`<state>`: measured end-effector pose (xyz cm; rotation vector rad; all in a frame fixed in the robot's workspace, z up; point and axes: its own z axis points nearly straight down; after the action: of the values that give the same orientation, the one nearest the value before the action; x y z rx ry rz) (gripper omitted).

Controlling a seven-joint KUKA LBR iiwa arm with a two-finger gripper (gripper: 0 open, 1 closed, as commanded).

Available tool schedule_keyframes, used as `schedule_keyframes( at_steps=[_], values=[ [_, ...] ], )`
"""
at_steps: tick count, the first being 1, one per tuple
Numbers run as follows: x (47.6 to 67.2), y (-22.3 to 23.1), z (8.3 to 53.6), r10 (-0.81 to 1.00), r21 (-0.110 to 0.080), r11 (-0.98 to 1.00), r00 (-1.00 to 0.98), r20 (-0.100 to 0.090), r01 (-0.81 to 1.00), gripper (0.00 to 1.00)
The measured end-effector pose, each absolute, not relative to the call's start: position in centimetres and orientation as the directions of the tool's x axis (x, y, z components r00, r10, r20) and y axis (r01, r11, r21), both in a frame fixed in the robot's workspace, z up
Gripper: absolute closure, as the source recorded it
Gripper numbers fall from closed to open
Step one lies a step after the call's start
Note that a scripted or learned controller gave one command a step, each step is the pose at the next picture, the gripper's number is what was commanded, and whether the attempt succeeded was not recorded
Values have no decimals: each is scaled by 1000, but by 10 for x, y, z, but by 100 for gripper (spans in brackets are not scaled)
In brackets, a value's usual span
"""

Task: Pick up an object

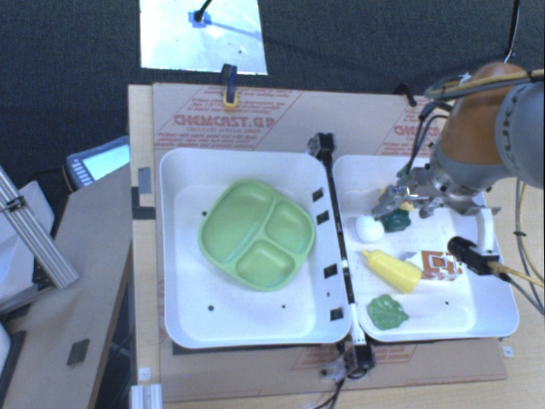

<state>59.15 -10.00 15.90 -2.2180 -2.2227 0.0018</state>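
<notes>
My gripper (395,201) hangs low over the back left part of the right bin (494,313), reaching in from the right. Just below its tip lies a small dark teal object (397,221), partly covered by the gripper; I cannot see whether they touch. A white ball (370,227) rests to the left of the teal object. A yellow squeeze bottle (393,270) lies on its side in the bin's middle. Beside it to the right is an orange and white packet (438,264). A green leafy piece (387,312) sits near the front left corner.
The left bin (183,313) holds a light green divided plate (257,234) at its middle. A black-clipped divider (334,228) runs between the two bins. The grey and orange arm (485,135) crosses above the right bin's back right corner.
</notes>
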Motion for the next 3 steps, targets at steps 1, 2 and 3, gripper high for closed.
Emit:
schedule_keyframes(
  at_steps=[1, 2, 3],
  values=[
    [600, -95, 107, 1000, 4, 4, -4, -5, 1000, 0],
    [605, -99, 89, 1000, 15, -1, 1, -7, 1000, 0],
    [602, -95, 96, 1000, 4, 1, -1, -1, 1000, 100]
  ],
)
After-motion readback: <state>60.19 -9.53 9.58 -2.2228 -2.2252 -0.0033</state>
